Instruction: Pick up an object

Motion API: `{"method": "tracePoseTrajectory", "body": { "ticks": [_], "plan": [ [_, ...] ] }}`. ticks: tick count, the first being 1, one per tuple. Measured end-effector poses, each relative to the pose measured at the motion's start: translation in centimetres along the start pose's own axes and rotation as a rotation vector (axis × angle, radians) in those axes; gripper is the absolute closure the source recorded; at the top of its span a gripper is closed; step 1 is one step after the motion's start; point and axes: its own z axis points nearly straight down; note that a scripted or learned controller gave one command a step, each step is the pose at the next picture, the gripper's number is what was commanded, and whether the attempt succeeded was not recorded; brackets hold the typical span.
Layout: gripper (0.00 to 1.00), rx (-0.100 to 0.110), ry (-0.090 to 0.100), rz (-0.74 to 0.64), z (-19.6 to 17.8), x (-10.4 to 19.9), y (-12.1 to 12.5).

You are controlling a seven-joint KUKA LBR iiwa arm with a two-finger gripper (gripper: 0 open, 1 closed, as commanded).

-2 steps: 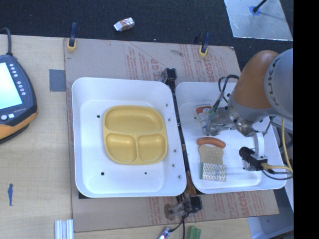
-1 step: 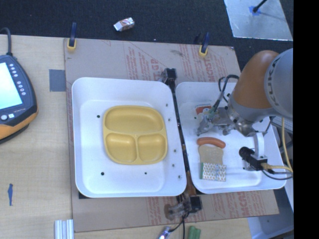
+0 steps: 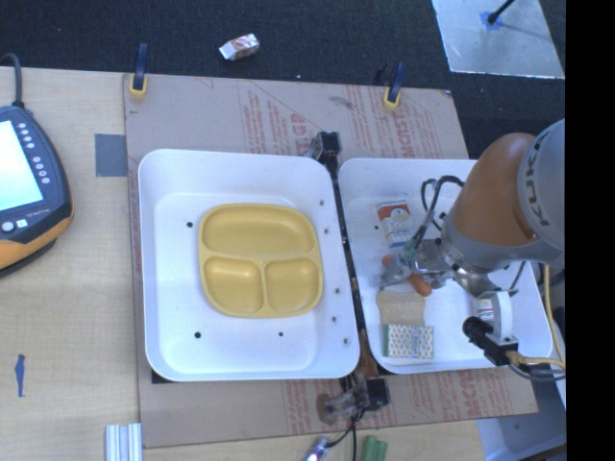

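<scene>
a small orange object (image 3: 421,282) lies in the right bin (image 3: 538,339), touching the end effector (image 3: 408,269) low over it; whether the end effector is clenched cannot be told. just below it sit a tan block (image 3: 400,306) and a patterned packet (image 3: 408,340). above it lies a red-and-white packet (image 3: 394,221). well to its left, the left bin (image 3: 163,257) holds a yellow divided tray (image 3: 259,258).
</scene>
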Motion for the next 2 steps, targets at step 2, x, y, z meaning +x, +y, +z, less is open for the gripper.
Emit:
{"method": "tracePoseTrajectory", "body": {
  "ticks": [2],
  "plan": [
    [1.0, -0.002, 0.002, 0.003, -10.1, 5.6, 4.9]
  ]
}}
